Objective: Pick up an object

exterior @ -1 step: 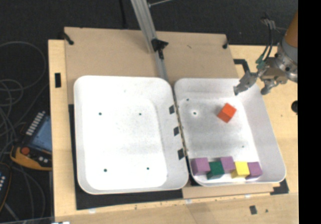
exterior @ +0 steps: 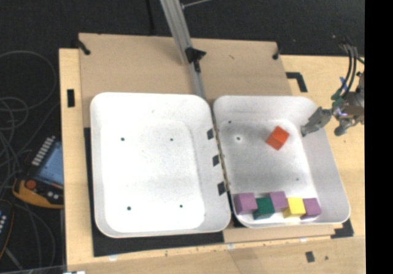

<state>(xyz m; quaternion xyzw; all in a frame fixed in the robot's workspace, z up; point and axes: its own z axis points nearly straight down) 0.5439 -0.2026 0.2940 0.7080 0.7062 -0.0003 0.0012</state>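
Two white bins side by side on bench point(exterior: 172, 51). Left bin point(exterior: 101, 144) at middle left of frame. Right bin point(exterior: 319, 168) holds blocks. Orange block point(exterior: 277, 137) lies alone in upper middle of right bin. Row along bottom edge of right bin: purple block point(exterior: 245, 202), green block point(exterior: 264, 207), yellow block point(exterior: 296, 206), more purple beside. End effector point(exterior: 316, 120) at right edge of frame, over right bin's upper right corner, apart from orange block. Open or pressed together: cannot tell.
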